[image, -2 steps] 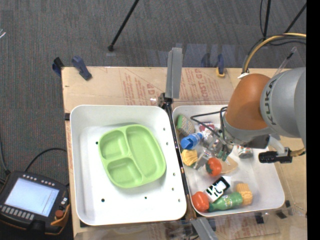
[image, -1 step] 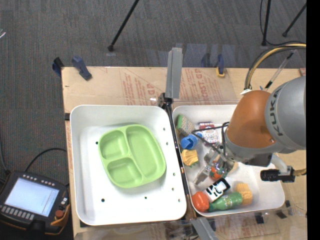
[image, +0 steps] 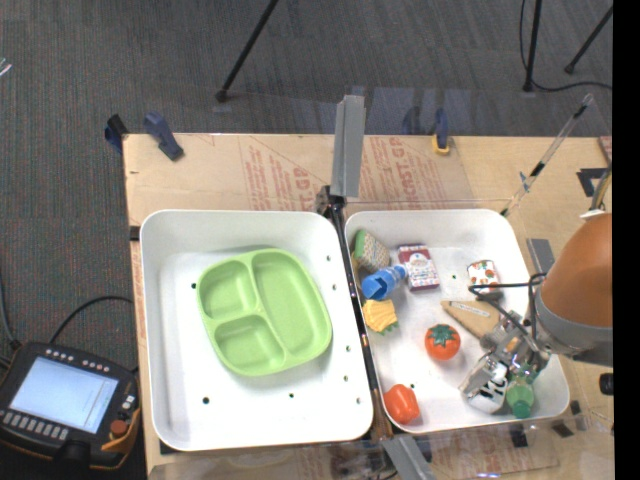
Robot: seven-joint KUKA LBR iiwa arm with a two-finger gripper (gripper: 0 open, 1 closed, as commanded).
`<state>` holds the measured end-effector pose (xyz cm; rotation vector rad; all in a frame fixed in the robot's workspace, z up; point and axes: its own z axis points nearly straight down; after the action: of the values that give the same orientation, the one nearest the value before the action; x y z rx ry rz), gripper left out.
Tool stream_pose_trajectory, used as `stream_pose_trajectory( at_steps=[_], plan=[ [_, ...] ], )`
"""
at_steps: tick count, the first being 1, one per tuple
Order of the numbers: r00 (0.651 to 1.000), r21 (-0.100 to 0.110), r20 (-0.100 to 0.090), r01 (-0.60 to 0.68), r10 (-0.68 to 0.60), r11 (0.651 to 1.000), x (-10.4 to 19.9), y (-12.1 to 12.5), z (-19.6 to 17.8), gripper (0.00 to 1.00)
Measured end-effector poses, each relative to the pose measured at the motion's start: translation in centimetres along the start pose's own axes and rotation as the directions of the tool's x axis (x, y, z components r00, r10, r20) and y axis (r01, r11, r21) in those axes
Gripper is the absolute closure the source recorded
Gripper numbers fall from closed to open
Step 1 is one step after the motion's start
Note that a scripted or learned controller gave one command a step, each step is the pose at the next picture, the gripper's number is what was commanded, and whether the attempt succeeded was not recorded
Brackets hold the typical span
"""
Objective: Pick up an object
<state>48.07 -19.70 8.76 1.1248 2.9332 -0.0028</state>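
My gripper [image: 489, 386] hangs low over the front right corner of the right bin [image: 500, 224], on the arm [image: 585, 293] that reaches in from the right. A small green object [image: 520, 400] lies right beside it, touching or nearly so. Just left of the gripper sits a red-orange tomato [image: 442, 341]. A tan wedge [image: 473, 314] lies behind the gripper. An orange-red pepper [image: 401, 403] rests at the bin's front left.
The right bin also holds a blue bottle [image: 381, 283], a yellow piece [image: 380, 316], a small printed box [image: 418, 266], a speckled item [image: 369, 250] and a small can [image: 483, 274]. The left bin [image: 170, 368] bears a green divided plate [image: 264, 311].
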Motion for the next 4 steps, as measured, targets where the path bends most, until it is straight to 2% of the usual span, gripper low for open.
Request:
stream_pose_trajectory(
  at_steps=[1,2,3,4],
  plan=[
    [0.996,-0.002,-0.003,-0.090,0.090,0.996,7.46,7.64,0.06,0.00],
    [0.992,-0.001,-0.001,-0.125,0.125,0.992,7.70,7.84,0.05,0.00],
    [0.950,0.000,-0.003,-0.311,0.311,0.950,6.96,8.52,0.08,0.00],
    [0.952,0.002,-0.005,-0.308,0.308,0.952,6.93,8.41,-0.79,1.00]
  ],
)
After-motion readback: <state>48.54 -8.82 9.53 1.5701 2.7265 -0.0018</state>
